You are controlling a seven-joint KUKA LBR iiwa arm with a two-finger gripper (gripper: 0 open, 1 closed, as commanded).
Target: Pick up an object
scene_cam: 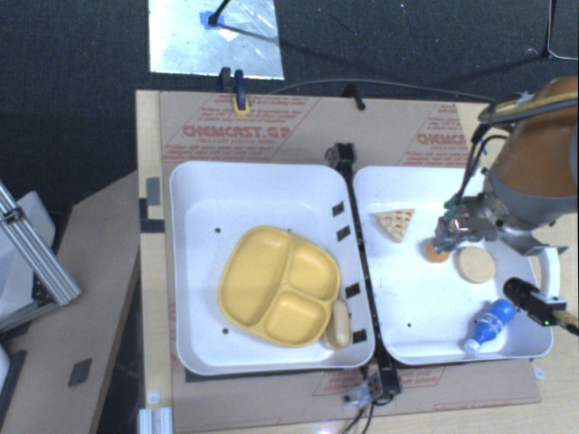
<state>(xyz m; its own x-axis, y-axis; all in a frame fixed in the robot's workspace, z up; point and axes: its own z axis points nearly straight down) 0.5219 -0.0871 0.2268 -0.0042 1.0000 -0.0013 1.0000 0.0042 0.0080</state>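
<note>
I look at a robotics laboratory, not a home. The two white bins (pixel 271 183) stand on a brown board (pixel 271 125) printed with the word CHEMCAST, and black clips (pixel 353 260) hold them together in the middle. Cables (pixel 398 87) run over a dark carpet floor (pixel 72 61). At the left I see an aluminium profile (pixel 36 251). The food pieces, like the pizza slice (pixel 396 223), look like plastic toys for testing.
</note>
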